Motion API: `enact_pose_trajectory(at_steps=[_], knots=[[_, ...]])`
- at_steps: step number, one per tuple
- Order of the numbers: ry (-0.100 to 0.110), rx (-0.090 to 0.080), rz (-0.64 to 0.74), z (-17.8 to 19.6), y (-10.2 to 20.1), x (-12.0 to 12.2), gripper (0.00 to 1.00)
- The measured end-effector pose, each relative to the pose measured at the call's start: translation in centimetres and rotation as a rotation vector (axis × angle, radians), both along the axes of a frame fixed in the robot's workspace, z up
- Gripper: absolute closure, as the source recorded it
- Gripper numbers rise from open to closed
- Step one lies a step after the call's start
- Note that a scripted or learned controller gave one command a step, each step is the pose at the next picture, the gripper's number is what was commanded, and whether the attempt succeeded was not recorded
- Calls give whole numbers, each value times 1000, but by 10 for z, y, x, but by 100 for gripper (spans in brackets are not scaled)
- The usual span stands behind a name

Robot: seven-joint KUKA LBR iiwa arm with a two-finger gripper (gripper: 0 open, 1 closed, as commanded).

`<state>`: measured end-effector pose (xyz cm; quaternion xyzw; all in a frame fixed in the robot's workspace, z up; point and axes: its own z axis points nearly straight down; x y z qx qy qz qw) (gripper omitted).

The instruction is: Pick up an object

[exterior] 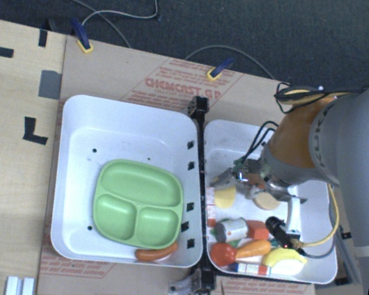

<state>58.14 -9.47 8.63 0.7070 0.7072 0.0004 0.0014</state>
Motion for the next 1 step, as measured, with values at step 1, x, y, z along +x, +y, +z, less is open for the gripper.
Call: enact_pose_trajectory(at_steps=[1], knots=[[-4, -3, -2, 1, -42, -78, 0]])
